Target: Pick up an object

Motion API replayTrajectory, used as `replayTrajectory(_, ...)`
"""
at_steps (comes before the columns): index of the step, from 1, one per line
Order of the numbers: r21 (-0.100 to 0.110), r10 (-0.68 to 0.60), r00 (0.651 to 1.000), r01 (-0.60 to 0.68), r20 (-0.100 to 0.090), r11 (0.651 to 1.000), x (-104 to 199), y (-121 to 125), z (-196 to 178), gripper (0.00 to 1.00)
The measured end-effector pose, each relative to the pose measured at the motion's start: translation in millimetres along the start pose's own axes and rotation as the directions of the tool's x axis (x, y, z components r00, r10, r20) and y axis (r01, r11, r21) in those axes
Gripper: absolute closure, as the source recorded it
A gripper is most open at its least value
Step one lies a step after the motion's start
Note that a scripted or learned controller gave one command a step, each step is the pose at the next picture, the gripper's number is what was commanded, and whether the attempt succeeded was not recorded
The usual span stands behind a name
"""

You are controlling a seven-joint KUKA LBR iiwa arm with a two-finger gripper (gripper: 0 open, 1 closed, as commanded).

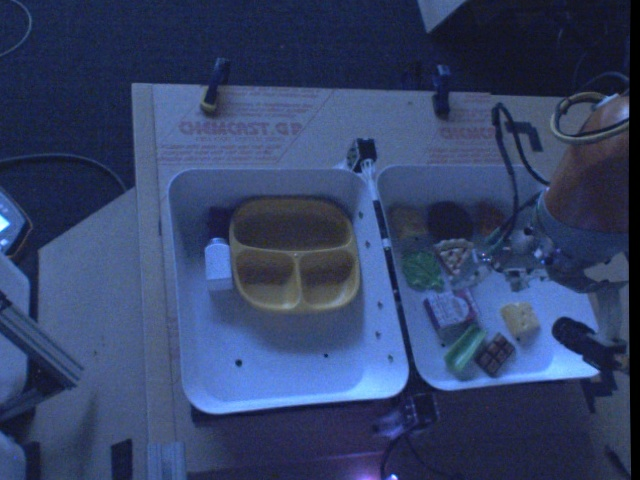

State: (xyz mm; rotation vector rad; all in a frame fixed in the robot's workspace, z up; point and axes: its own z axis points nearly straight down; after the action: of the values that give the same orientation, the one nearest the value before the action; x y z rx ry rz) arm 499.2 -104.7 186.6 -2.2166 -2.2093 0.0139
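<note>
Two bins: side by side on the table; left bin, right bin.
Left bin: yellow divided plate lying flat, small white bottle touching its left edge.
Right bin: mixed toy food. Back row: pale round item, dark round item, brownish item. Mid: green leafy piece, waffle-like piece, red-and-white packet. Front: green oblong piece, brown choc block, cheese wedge.
Arm: comes in from the right, orange band over the right bin's right side, wrist angled down-left.
Pincer: over the mid-right of the right bin, lost in dark wrist hardware; can't tell how far apart it stands, nothing visibly held.
Likely target (judgement): waffle-like piece, just beside the pincer on its left. Cheese wedge sits near, toward the front. No clear long axis on either, roughly squarish.
Key relation: nearest items lie left and front of the pincer; a short shift, then a descent.
Risk (judgement): items crowd together, so neighbours could get nudged; dim light hides edges.
Progress: pickup not yet done.
</note>
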Motion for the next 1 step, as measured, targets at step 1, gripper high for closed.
replayTrajectory(1,-0.015,-0.003,1.0,0.003,0.002,1.0,0.1,3.2,-7.0,0.0)
